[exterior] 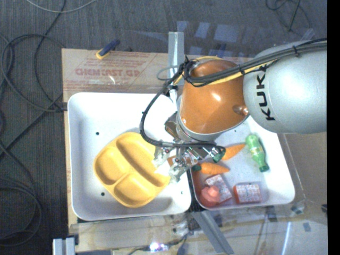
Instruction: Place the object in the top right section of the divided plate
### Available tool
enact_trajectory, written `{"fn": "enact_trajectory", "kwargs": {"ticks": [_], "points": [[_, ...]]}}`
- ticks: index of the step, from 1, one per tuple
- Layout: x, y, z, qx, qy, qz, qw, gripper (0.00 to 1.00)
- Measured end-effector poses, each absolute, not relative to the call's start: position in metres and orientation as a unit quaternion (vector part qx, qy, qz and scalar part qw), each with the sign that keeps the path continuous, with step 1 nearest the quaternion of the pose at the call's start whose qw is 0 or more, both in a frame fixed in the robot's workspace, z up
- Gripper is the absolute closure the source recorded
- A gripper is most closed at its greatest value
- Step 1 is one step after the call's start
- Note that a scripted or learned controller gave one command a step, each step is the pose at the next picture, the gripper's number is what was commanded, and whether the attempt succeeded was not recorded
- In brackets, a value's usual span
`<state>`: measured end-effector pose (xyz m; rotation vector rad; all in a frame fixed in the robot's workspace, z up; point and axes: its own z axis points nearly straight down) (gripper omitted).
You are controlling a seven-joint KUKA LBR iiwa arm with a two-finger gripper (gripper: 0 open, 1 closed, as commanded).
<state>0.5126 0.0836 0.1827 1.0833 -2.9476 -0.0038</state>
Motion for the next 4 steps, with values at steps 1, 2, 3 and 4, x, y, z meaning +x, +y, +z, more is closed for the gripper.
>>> {"fn": "enact_trajectory", "kwargs": {"ticks": [1, 2, 3, 4], "points": [[0.492, 0.106, 0.178, 0.478, -0.878, -0.002, 0.0, 1.0], [0.484, 0.135, 0.204, 0.607, -0.795, -0.0022, -0.001, 1.0], [0.495, 0.119, 0.244, 0.568, -0.823, -0.0017, 0.0, 1.0], [0.483, 0.132, 0.201, 0.602, -0.799, -0.0028, -0.001, 1.0]]}}
